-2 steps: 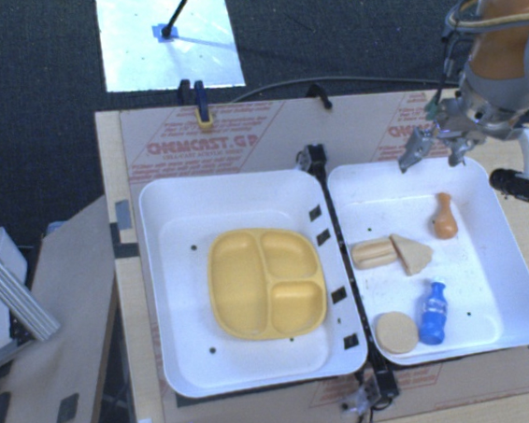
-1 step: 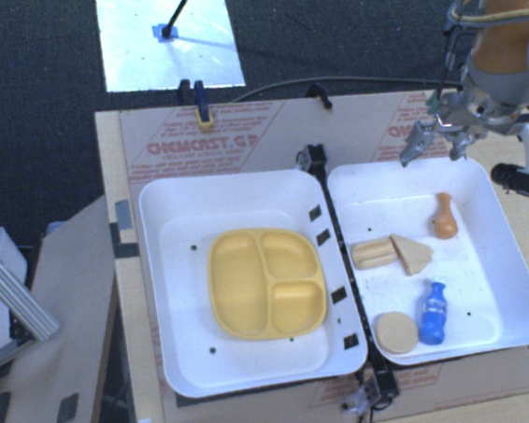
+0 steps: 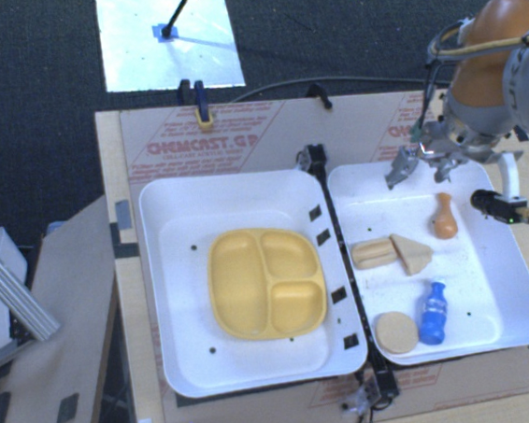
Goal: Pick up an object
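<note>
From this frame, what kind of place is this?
Likely a robotics lab pick-test bench, not a kitchen. Two white bins sit clamped on a sheet of protective board; the food is toy-like, a yellow tray and a small blue bottle; a robot arm reaches in, with its gripper over the right bin.

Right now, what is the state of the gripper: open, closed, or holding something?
Gripper: open, holding nothing, above the far edge of the right bin.
</note>
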Available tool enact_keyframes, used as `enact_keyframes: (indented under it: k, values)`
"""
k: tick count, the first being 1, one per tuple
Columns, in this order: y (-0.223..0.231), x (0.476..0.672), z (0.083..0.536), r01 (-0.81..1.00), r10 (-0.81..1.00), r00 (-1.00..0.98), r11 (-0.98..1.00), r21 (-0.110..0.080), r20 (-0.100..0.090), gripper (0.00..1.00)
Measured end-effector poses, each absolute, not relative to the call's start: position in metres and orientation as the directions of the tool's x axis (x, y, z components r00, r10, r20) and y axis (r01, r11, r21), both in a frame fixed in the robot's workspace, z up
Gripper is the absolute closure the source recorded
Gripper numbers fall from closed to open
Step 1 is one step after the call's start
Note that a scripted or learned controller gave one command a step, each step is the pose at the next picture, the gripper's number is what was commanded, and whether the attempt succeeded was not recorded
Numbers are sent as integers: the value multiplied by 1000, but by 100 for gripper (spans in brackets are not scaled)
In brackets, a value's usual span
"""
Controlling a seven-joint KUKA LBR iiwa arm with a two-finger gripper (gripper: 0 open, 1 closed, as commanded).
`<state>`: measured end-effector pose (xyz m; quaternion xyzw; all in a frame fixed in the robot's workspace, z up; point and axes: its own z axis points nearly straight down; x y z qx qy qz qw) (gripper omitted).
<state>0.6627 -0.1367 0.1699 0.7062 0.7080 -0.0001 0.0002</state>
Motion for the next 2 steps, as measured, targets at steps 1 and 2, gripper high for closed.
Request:
enact_keyframes:
  k: [1, 2]
  values:
    - [-133, 661, 130, 1000, 1000, -3, 3, 2, -1, 0]
    - [-133, 661, 84, 1000, 1000, -5, 5, 1, 0, 0]
